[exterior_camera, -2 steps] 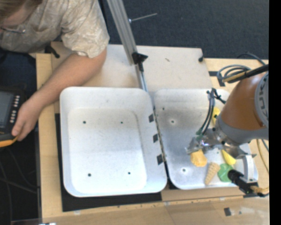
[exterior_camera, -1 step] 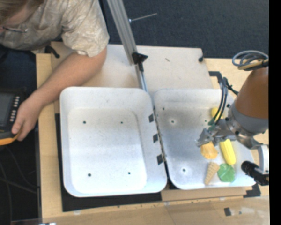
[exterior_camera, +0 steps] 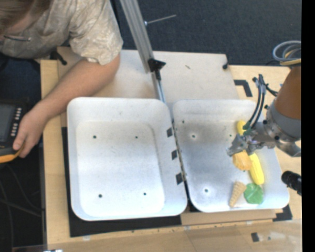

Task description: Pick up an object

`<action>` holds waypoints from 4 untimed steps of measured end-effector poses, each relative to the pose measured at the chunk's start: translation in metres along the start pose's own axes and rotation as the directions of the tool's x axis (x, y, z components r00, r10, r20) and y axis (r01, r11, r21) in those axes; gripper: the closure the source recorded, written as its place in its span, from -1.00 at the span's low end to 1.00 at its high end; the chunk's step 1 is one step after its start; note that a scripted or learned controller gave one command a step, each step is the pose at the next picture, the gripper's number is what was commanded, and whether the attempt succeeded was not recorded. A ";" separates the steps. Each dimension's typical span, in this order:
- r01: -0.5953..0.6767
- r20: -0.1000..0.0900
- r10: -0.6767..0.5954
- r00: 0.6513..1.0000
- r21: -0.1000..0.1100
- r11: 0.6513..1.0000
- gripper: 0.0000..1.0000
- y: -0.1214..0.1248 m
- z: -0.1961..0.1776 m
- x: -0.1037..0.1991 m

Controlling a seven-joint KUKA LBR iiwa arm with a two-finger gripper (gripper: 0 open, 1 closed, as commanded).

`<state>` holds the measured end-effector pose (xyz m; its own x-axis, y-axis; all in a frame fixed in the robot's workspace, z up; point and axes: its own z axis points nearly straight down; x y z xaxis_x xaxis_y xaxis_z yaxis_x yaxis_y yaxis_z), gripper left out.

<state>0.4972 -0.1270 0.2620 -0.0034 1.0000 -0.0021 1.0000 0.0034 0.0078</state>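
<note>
Several small toys lie at the right end of the right bin (exterior_camera: 210,140). They are a yellow piece (exterior_camera: 241,125), an orange-yellow lump (exterior_camera: 242,162), a long yellow corn-like toy (exterior_camera: 256,170), a tan ice-cream cone (exterior_camera: 236,193) and a green toy (exterior_camera: 254,194). My gripper (exterior_camera: 243,145) hangs low over this cluster, between the small yellow piece and the orange-yellow lump, partly covering both. The grey arm with its orange band (exterior_camera: 291,96) comes in from the right.
The left bin (exterior_camera: 121,156) sits beside the right one, with clips along the shared edge. A person's arm (exterior_camera: 68,93) reaches along the left bin's far-left corner, the hand on a pendant. A metal strut (exterior_camera: 142,35) slants down at the back.
</note>
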 end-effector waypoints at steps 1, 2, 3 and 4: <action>0.004 -0.003 -0.004 1.000 0.005 1.000 1.00 0.034 0.000 0.052; 0.002 -0.002 -0.002 1.000 0.007 1.000 1.00 0.063 0.015 0.093; 0.004 -0.003 -0.004 1.000 0.005 1.000 1.00 0.091 0.007 0.140; 0.002 -0.002 -0.002 1.000 0.007 1.000 1.00 0.119 0.023 0.179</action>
